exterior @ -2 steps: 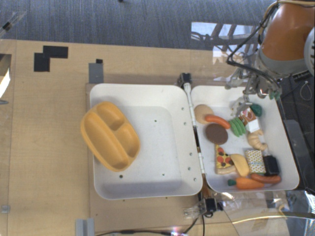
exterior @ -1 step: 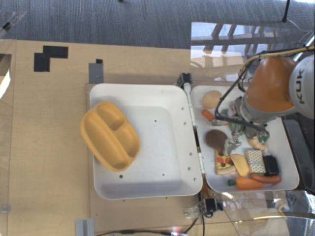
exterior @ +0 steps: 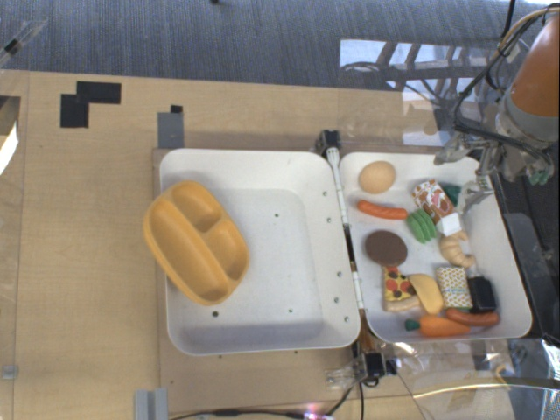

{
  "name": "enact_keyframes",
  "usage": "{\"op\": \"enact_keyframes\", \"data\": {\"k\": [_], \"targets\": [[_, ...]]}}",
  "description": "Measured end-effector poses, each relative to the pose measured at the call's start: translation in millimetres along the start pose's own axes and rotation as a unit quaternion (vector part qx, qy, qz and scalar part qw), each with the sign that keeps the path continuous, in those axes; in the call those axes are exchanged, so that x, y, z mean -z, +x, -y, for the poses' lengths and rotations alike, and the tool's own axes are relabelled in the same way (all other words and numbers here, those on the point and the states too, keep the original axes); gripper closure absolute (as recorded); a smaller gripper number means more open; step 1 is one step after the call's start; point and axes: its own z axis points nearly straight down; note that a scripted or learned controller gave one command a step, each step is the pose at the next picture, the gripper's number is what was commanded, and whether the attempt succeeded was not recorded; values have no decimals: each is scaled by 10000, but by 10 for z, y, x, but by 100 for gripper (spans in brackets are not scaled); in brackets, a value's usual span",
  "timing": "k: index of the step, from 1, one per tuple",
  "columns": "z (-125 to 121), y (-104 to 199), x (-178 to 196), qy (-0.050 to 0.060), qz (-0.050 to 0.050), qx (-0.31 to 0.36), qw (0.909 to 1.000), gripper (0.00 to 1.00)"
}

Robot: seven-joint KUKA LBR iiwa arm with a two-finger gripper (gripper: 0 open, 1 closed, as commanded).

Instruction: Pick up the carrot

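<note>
The carrot (exterior: 441,326) is orange with a small green stub at its left end. It lies flat at the front edge of the right bin (exterior: 516,274), just below a pizza slice (exterior: 398,289) and touching a red sausage (exterior: 473,318). My gripper (exterior: 465,171) hangs over the far right corner of that bin, well behind the carrot. Its fingers are open with nothing between them, close to a red-and-white patterned toy (exterior: 432,199).
The right bin also holds a beige egg (exterior: 377,177), an orange-red sausage (exterior: 381,209), a green pod (exterior: 421,225), a brown disc (exterior: 385,247), a croissant (exterior: 457,250) and a black block (exterior: 481,293). A yellow divided plate (exterior: 194,241) lies in the left bin (exterior: 289,322).
</note>
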Motion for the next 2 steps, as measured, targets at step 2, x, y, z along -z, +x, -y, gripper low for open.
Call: {"op": "enact_keyframes", "data": {"k": [2], "targets": [[-746,2,-1174,-53,-63,-1236,9923,0]]}}
